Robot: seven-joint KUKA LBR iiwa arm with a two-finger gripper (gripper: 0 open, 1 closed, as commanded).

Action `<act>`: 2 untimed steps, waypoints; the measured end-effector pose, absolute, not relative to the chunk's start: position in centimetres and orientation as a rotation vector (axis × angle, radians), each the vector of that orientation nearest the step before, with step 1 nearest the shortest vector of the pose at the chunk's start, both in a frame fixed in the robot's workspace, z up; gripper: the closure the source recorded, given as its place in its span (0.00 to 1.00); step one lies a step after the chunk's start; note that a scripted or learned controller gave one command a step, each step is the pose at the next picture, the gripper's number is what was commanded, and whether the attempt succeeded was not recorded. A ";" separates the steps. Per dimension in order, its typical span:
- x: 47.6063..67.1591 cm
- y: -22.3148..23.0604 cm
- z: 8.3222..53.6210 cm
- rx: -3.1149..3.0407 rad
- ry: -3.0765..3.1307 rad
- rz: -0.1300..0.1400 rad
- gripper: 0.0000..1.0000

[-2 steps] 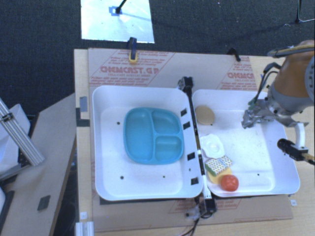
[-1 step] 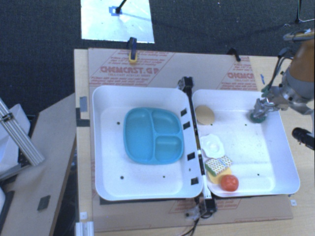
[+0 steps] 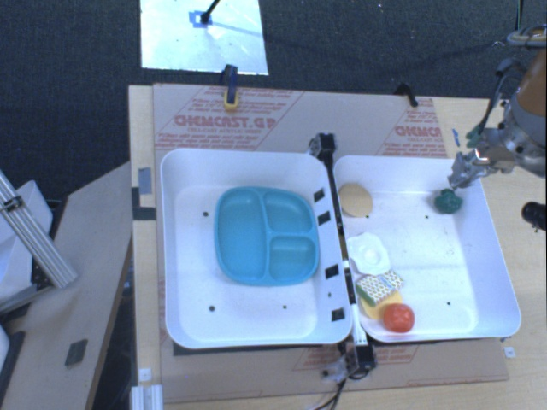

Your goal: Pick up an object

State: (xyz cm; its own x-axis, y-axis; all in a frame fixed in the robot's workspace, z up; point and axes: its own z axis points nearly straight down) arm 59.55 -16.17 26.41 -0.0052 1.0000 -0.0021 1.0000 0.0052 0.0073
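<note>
Gripper (image 3: pixel 464 172), state unclear, over right bin (image 3: pixel 491 254) above teal object (image 3: pixel 447 201); blue tray (image 3: pixel 265 236) in left bin (image 3: pixel 184 229)

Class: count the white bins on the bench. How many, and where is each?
2. Left bin holds a blue tray; right bin holds small items, beside it.

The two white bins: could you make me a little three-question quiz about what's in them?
1. True or false: the blue divided plate lies in the left bin.
2. Which item sits nearest the gripper? A) red tomato B) green object C) tan round piece
3. Fill in: the tomato lies in the right bin's ____ corner, near or far?

Key: 1 true; 2 B; 3 near.
</note>
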 end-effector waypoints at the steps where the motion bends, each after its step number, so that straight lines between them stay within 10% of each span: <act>1: 60.0 -11.4 26.2 2.210 2.231 0.004 1.00; 2: 59.4 -5.8 24.6 2.211 2.232 0.003 1.00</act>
State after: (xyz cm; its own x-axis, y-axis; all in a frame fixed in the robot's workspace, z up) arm 59.41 -5.84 24.62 -0.0097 1.0000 0.0015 1.0000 0.0097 0.0010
